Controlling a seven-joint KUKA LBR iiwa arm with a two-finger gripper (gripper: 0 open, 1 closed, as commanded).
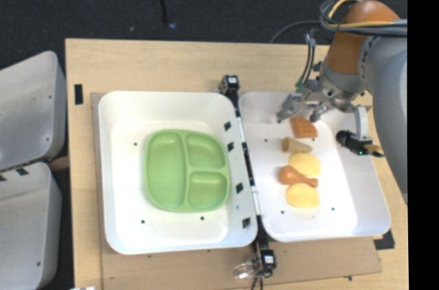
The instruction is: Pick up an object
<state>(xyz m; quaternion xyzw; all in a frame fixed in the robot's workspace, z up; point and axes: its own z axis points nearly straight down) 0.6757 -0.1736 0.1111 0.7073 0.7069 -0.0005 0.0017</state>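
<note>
Gripper [302, 110] of mine hangs low over the far end of the right bin [367, 216], with my grey arm and its orange band reaching in from the right. Whether it is released or clenched I cannot tell from this slanted overhead view, and nothing can be made out in its grasp. By my judgement the pick is not yet done: every object lies on the bin floor.

Nearest to me is an orange block [303, 128], just beside and below the gripper, possibly touching it. A small tan wedge [295, 144] lies just past that, toward the near side. Further along sit a yellow rounded piece [305, 164], an orange drumstick-shaped toy [295, 176] and another yellow piece [302, 196], clustered close together.

In the left bin [110, 227] rests a green divided tray [186, 169], well apart from my gripper.

What remains, I judge, is closing on the orange block and lifting it.
</note>
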